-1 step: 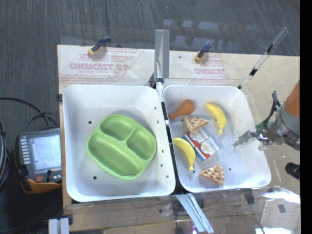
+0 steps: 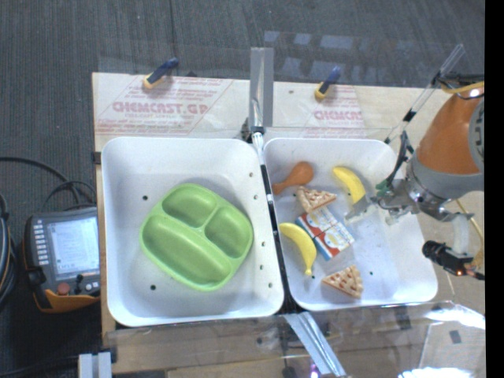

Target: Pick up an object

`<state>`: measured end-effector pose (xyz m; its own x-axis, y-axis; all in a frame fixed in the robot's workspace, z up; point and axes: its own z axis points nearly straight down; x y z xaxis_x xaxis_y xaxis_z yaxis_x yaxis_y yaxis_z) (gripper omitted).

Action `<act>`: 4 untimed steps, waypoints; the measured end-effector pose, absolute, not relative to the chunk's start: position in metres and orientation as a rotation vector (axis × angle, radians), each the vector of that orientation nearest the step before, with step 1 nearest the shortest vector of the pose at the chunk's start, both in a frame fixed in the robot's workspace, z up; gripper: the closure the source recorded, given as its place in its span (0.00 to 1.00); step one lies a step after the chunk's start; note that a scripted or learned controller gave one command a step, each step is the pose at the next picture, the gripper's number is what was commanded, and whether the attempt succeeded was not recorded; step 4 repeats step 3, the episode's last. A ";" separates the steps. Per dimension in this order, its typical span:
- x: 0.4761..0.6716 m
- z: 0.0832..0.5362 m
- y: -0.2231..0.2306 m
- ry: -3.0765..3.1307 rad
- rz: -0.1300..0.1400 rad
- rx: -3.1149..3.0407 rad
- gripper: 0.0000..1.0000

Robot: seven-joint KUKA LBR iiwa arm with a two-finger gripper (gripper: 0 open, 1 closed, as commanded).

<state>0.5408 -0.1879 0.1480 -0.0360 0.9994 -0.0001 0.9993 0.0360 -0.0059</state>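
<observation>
The right bin [image 2: 409,286] holds several toy foods. A brown drumstick [image 2: 294,175] lies at the back left, with a banana [image 2: 350,183] to its right. A waffle wedge [image 2: 315,199] sits above a red, white and blue carton [image 2: 328,233]. A second banana [image 2: 300,243] lies along the bin's left side, and another wedge [image 2: 344,281] rests near the front. My gripper [image 2: 361,208] reaches in from the right, low over the bin, just below the back banana and to the right of the carton. Nothing is visibly held.
The left bin [image 2: 126,179] carries a green divided plate [image 2: 197,235]. The two bins meet at a shared rim [image 2: 269,211]. The arm's orange band [image 2: 449,144] hangs over the right bin's right edge. A teach pendant [image 2: 63,258] lies on the floor to the left.
</observation>
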 end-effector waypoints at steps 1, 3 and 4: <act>0.597 0.101 -0.213 -2.235 0.003 -2.197 0.00; 0.646 0.202 -0.138 -2.197 0.009 -2.243 1.00; 0.646 0.202 -0.138 -2.197 0.009 -2.243 1.00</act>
